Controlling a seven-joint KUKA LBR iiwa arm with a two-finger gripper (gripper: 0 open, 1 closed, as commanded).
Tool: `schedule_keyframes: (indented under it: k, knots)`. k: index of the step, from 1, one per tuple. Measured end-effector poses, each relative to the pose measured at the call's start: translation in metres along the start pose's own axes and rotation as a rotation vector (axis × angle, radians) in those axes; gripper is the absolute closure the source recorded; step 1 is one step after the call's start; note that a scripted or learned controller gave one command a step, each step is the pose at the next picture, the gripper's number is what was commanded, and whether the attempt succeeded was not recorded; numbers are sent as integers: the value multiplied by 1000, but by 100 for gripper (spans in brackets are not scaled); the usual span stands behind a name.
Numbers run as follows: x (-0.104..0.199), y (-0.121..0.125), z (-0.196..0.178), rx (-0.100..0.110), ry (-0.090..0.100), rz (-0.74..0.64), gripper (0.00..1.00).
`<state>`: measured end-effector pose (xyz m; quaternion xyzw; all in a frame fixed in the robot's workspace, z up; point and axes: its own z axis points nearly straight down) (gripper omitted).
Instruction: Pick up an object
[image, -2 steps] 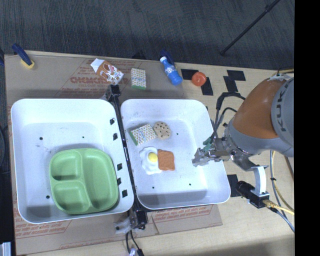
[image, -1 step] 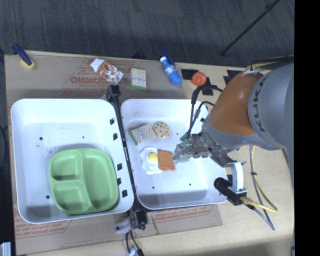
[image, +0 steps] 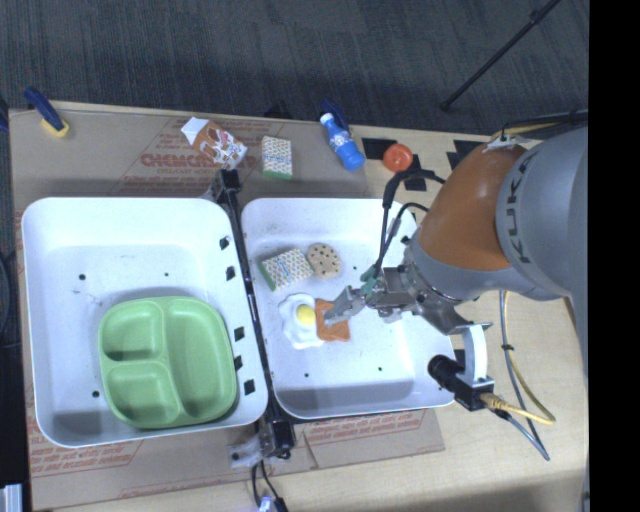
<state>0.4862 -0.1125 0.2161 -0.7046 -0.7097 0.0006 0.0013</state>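
Note:
In the right bin (image: 330, 395) lie a fried egg (image: 299, 318), an orange block (image: 334, 322), a patterned green-and-white packet (image: 286, 268) and a round cookie (image: 323, 259). My gripper (image: 340, 311) reaches in from the right and sits low over the orange block, right beside the egg. Its fingertips touch or nearly touch the block's top edge. Whether the block is between the fingers is not visible. The grey arm with its orange band (image: 470, 215) covers the bin's right side.
The left bin (image: 60, 240) holds a green divided tray (image: 165, 360). Behind the bins on the bench lie a blue bottle (image: 343, 143), an orange ball (image: 398, 156), a small green-white box (image: 277, 157) and a wrapped snack (image: 213, 143). A blue-yellow clip (image: 46, 111) lies at the far left.

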Motion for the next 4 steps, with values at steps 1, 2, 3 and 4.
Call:
schedule_keyframes:
  k: [1,2,3,4]
  knots:
    - [17,12,123,4,1,1,0]
    - [17,13,112,4,1,-2,100]
    - [-4,-9,27,-2,-1,3,100]
    - [-4,-10,28,-1,0,3,0]
